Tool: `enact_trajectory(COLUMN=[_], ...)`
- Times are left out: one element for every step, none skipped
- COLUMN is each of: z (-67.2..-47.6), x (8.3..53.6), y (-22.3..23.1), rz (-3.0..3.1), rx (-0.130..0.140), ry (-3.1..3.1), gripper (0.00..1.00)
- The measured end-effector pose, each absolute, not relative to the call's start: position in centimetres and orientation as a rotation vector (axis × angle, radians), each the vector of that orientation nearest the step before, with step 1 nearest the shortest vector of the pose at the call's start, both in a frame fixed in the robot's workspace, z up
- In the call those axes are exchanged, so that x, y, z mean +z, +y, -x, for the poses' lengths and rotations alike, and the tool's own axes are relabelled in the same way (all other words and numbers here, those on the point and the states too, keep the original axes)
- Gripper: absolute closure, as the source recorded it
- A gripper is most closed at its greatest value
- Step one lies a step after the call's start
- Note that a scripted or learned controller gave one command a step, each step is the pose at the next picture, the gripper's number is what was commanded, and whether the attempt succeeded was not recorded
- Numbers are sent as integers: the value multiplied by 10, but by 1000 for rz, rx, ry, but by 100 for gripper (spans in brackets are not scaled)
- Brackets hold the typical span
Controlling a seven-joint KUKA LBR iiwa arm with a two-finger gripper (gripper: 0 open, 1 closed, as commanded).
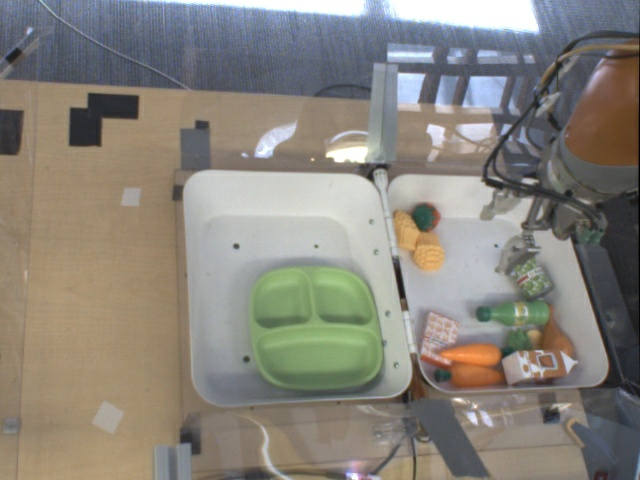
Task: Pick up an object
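Note:
My gripper (518,258) hangs over the right bin (465,268), near its far right side. Just below it and to its right lies a small green-labelled can (535,281), close to the gripper; contact is unclear. Other objects in this bin: two yellow corn pieces (405,230) (429,256), a red and green strawberry (427,215), a green bottle (513,314) lying on its side, two carrots (470,355), a pink patterned packet (440,329) and a white and orange carton (538,366).
The left bin (220,218) holds a green divided plate (315,326) at its front. The arm's orange band (605,108) and cables (515,148) sit above the right bin's far right corner. A metal post (380,118) stands behind the bins.

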State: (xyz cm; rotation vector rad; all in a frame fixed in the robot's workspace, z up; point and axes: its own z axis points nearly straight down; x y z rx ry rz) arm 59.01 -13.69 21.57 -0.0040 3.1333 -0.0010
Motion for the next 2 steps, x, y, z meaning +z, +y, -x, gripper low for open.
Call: enact_trajectory(z=[-638, -601], x=[130, 89], y=[-177, -207], rz=[8, 4], rx=[1, -5], ry=[3141, 3129], gripper=[0, 0])
